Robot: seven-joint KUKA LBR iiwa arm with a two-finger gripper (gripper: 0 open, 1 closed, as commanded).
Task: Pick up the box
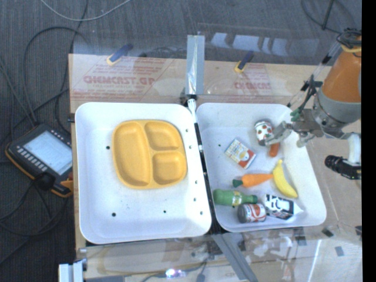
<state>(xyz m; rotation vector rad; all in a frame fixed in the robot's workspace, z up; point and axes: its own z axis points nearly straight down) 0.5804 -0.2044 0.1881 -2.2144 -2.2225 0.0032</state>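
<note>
Dark carpet and loose cables surround the table, where we see two white bins side by side. Our end effector hangs over the right bin at its far right rim; we cannot tell how wide it stands. We judge it is poised there to descend. Just beside it sits a small patterned cup. Further left and slightly nearer lies the box, small, flat, white with orange-red print, lying apart from its neighbours.

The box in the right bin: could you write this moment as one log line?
box: flat in right bin, untouched | gripper: over bin's far right part, beside mug | pick: not done
</note>
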